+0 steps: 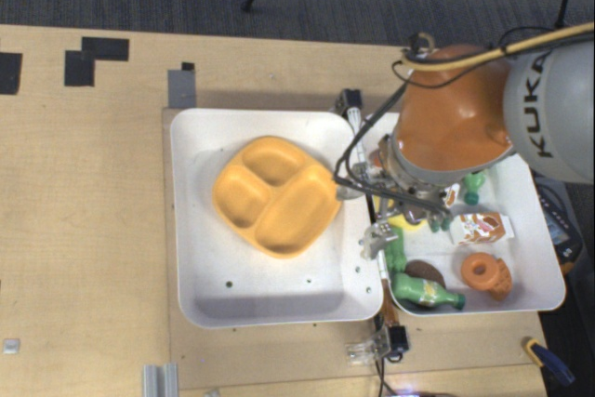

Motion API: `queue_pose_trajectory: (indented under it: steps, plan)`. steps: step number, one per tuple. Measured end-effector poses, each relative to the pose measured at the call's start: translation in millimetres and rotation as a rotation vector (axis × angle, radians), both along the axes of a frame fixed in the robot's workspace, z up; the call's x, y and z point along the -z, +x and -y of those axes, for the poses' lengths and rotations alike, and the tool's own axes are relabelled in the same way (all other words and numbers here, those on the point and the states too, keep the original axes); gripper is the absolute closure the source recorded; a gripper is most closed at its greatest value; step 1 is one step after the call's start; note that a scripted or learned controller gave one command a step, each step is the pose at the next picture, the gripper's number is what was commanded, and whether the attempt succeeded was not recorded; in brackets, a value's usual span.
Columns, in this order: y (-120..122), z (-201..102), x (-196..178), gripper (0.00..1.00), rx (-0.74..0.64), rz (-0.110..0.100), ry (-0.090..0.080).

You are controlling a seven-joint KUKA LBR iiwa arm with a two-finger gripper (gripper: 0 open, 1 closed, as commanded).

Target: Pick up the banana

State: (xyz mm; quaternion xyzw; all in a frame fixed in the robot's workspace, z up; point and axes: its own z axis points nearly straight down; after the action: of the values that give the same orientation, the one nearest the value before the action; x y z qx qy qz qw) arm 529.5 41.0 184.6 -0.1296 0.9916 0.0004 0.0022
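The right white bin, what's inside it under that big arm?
Visible in the right bin: a green bottle, an orange ring, a printed packet, a sliver of yellow. The arm covers the rest.

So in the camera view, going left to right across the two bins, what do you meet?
Left bin's rim → yellow divided plate → green bottle → orange donut-shaped toy → right bin's far rim. The grey and orange arm overhangs the right bin, so the items beneath it are left out.
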Motion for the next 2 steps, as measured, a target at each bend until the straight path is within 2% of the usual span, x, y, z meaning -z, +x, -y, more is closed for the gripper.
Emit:
queue_pose_trajectory:
  steps: [1,2]
  plan:
    - [-20,24,0,0.0,-0.194,0.0,-0.001]
    - [-15,-7,0,0.0,-0.455,0.002,-0.001]
